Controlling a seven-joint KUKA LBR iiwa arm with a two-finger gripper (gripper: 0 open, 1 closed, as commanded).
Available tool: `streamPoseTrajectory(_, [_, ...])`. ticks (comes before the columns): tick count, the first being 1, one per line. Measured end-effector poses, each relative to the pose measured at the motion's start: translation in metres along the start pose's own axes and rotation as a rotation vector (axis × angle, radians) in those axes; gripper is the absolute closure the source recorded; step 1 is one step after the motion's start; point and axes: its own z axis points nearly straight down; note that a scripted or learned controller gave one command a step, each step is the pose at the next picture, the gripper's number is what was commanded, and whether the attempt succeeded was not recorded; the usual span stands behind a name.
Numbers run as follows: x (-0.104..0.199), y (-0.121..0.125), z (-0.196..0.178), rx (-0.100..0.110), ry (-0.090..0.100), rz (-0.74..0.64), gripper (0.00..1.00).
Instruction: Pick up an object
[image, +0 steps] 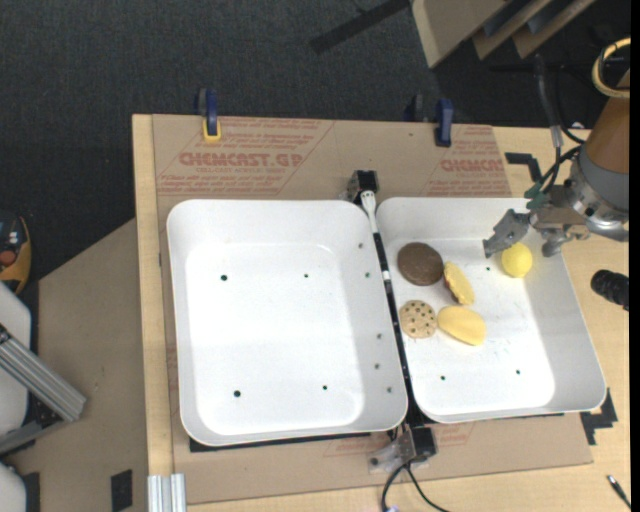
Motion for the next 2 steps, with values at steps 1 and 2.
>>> streamPoseTrajectory(1, [0.030,0.005,0.146,0.013,0.005,-0.003,0.00])
streamPoseTrajectory(2, [0.028,0.058,0.146,-0.008,-0.002,-0.002,0.00])
